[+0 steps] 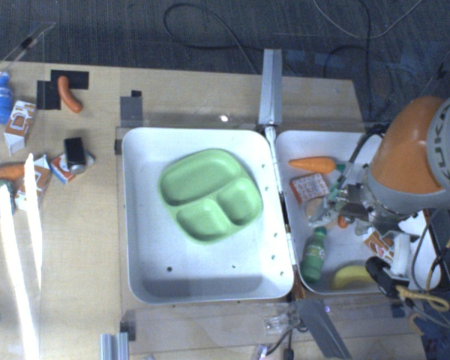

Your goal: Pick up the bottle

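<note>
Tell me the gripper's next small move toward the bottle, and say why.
Probably shift the gripper toward the view's lower left and lower it over the green bottle. The bottle lies in the right bin near the divider, beside the banana, and the gripper sits above and to the right of it, holding nothing.

The green bottle (313, 252) lies in the right bin's near-left corner — cap pointing away, untouched.

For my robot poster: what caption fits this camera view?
Grey-and-orange robot arm hovers above a green plastic bottle in the right white bin.
</note>
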You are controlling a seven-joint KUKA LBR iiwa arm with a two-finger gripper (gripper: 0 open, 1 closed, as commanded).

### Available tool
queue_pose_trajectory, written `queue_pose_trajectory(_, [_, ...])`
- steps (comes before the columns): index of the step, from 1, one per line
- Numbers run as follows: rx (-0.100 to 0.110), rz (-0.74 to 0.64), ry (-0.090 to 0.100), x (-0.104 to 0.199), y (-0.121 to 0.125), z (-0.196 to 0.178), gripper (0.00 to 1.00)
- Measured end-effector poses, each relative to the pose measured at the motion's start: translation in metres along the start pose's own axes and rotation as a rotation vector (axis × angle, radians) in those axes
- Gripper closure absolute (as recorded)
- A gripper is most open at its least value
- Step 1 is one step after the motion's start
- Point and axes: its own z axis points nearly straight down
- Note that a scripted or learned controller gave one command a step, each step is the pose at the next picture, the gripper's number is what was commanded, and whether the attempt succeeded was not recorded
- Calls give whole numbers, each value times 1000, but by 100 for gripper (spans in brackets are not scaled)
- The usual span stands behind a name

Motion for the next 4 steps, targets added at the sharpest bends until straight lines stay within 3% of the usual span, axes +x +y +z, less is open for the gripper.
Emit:
queue_pose_trajectory(1, [1,-13,1,58,-9,0,0])
queue_pose_trajectory(2, [3,321,-1,82,9,1,0])
queue_pose_trajectory(3, [2,142,-1,75,-12,-32,0])
queue_pose_trajectory(4, [3,154,0,49,-8,1,0])
